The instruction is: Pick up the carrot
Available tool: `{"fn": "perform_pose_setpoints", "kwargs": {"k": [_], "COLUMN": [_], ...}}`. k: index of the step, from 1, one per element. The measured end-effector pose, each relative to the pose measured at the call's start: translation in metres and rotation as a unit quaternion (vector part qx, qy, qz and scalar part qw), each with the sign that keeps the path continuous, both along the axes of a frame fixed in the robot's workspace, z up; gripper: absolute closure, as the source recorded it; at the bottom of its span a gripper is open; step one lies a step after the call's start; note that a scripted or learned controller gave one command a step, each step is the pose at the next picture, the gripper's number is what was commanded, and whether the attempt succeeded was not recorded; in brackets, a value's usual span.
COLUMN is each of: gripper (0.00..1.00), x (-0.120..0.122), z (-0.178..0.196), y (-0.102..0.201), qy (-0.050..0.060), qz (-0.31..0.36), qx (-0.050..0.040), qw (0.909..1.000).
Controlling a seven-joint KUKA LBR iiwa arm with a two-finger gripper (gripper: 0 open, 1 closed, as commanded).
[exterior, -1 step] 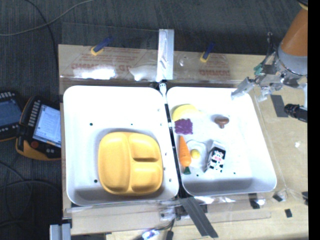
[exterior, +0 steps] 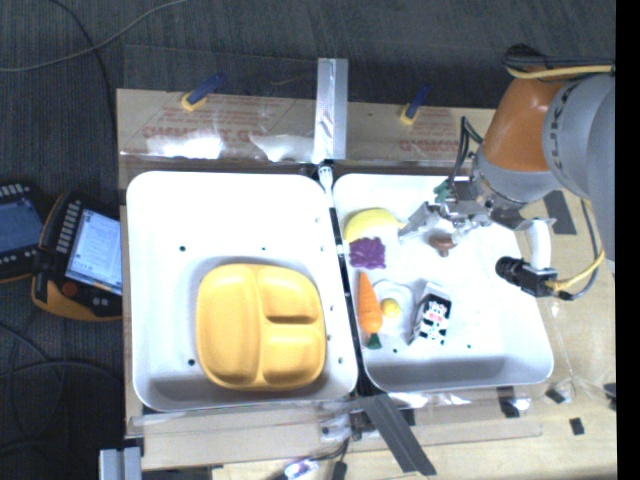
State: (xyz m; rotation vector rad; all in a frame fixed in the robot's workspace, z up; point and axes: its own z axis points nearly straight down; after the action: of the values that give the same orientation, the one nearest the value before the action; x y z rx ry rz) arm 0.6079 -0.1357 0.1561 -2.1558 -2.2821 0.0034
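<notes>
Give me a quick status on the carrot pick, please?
Gripper over right bin's upper part, nothing visibly held. Carrot lying by the divider, untouched. Fried egg beside it, purple grapes above.

Bright, even light falls from overhead, so both white bins (exterior: 240,193) look nearly washed out, with slight glare on their rims and on the clear plastic sheet (exterior: 230,128) at the far side of the surface. Shadows are soft and short: a faint one lies beside the yellow tray (exterior: 262,323), another under the arm (exterior: 545,133) at right. Focus is moderately soft throughout, small items lack fine detail, and the dark floor (exterior: 60,68) is grainy.
</notes>
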Motion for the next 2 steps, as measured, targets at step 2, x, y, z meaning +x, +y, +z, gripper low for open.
{"fn": "perform_pose_setpoints", "kwargs": {"k": [2], "gripper": [0.00], "x": [-0.051], "z": [0.027], "y": [0.103], "qy": [0.000], "qz": [0.081], "qx": [-0.0001], "qw": [0.9967]}}
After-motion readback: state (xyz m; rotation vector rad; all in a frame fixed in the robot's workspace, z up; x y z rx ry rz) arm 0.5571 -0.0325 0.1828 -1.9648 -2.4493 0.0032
